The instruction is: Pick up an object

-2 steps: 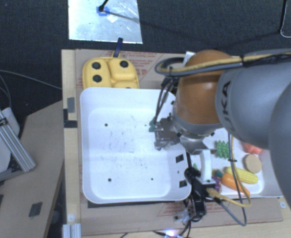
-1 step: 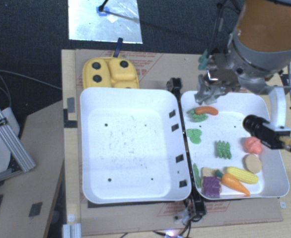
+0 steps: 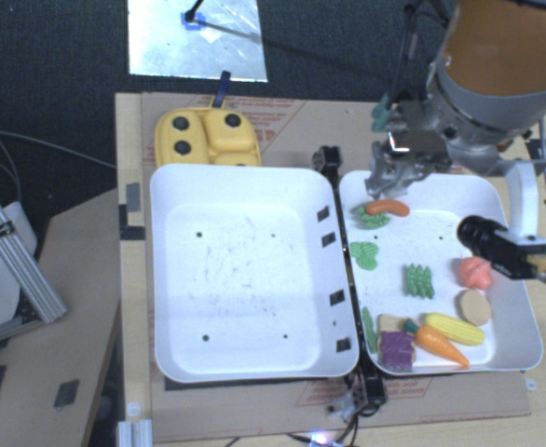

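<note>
Jaws [image 3: 385, 190] at right bin's [image 3: 508, 198] far-left corner, maybe touching sausage [image 3: 387, 209].

The arm [image 3: 497, 54] runs off the top and right edges — its gripper [image 3: 385, 186] hides the right bin's [image 3: 520, 343] far rim.

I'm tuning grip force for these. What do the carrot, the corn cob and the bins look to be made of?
Carrot: apparently moulded plastic, toy-like, uniform orange with a smooth look.
Corn cob: likely the same plastic, flat yellow with a slight sheen.
Bins: probably thin formed plastic, matte white, with rounded rims; the material can't be confirmed from the look alone.
</note>
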`<move>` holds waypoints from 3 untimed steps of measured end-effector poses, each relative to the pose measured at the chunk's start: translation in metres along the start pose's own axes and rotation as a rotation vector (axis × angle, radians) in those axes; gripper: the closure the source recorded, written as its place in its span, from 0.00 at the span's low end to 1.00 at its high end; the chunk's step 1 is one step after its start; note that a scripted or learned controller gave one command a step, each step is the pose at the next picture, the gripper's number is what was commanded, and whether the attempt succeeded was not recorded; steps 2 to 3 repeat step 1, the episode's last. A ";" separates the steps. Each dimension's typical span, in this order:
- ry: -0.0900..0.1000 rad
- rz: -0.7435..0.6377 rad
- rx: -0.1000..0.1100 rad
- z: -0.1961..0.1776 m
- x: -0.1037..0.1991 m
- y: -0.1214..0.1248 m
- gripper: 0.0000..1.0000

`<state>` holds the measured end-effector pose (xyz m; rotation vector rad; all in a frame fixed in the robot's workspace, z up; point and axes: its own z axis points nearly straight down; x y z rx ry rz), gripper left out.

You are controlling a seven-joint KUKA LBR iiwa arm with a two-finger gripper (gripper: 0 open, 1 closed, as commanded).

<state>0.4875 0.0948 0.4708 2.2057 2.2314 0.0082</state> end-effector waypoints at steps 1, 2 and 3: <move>-0.001 0.006 0.007 0.039 0.005 -0.001 1.00; -0.001 0.006 0.007 0.039 0.005 -0.001 1.00; -0.001 0.006 0.007 0.039 0.005 -0.001 1.00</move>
